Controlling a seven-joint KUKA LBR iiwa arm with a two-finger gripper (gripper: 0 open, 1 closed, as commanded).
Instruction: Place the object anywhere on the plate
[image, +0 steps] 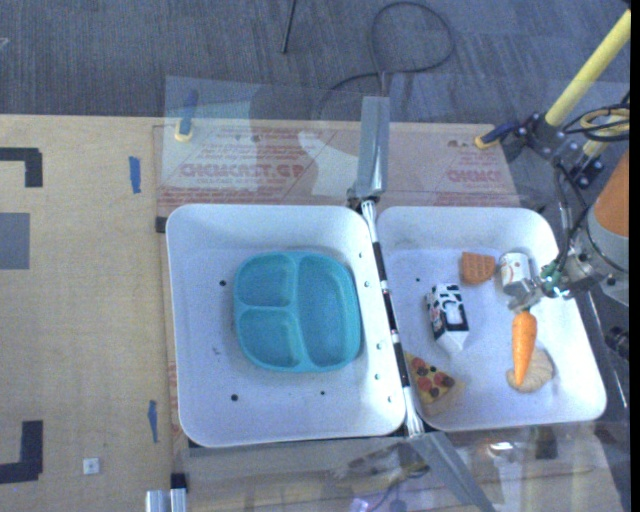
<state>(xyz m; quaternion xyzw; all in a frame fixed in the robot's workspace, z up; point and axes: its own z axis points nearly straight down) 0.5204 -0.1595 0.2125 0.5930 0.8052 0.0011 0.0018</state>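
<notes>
- pizza slice (433, 382), near edge of right bin (580, 400), tucked against the divider between the bins
- croissant (532, 369), pale tan, near-right part of right bin; carrot's tip touches or overlaps it
- carrot (523, 340), orange, lies lengthwise, top end just below the gripper
- milk carton (448, 311), black and white, lying on its side, middle-left of right bin, apart from the carrot
- gripper (524, 287), low over right bin, right above the carrot top; nothing seen between the fingers; cannot tell if the fingers are spread or pressed together, too small and blurred
- white cup-like thing (514, 267) just beside the gripper, unclear whether it is a loose item or part of the tool
- orange-brown flat piece (478, 267), far part of right bin, left of the gripper
- plate (297, 311), blue-green, three compartments, centre of left bin (200, 260), nothing on it
- arm (612, 215) enters from right edge, orange band showing
- worktop (80, 300), light wood with black and blue tape marks at left
- clear sheet with red print (245, 165) lies beyond the bins; yellow pole (592, 65) far right; cable (400, 30) on grey floor at the back
</notes>
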